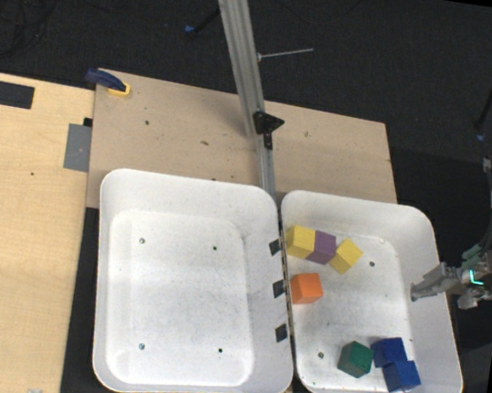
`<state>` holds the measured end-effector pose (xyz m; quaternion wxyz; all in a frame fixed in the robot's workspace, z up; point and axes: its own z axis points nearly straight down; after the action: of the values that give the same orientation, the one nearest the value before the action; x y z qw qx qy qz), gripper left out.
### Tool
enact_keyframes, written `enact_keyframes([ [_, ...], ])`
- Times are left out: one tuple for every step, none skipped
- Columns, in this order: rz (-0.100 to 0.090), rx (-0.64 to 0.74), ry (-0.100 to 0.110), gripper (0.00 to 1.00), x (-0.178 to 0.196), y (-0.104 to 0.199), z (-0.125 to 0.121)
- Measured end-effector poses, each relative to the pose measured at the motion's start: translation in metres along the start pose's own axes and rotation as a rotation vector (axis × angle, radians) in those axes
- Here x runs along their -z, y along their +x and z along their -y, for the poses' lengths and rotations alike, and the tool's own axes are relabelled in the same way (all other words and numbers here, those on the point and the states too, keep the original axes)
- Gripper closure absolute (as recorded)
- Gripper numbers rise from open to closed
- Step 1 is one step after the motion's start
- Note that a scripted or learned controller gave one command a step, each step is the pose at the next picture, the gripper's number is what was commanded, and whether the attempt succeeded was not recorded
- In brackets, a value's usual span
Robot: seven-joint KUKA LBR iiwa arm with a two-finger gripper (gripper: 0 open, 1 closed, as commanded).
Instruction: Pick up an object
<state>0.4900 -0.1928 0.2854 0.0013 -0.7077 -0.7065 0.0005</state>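
fingers: gripper [440, 285] at the right edge of the frame, over the right bin's [444, 259] rim; state cannot be told.
objects: yellow [300, 241], purple [323, 247], orange [306, 288], green [354, 359], blue [395, 363] blocks lie in that bin.
progress: nothing lifted; reach and grasp remain.
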Motion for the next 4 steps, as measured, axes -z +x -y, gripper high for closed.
enact_keyframes([
  [0.000,-0.001,0.001,0.00,-0.055,-0.002,-0.009],
  [-0.003,0.000,0.006,0.00,-0.111,0.007,-0.002],
  [-0.002,-0.002,0.005,0.00,-0.155,0.011,-0.004],
  [-0.001,-0.011,0.002,1.00,-0.143,0.009,-0.004],
])
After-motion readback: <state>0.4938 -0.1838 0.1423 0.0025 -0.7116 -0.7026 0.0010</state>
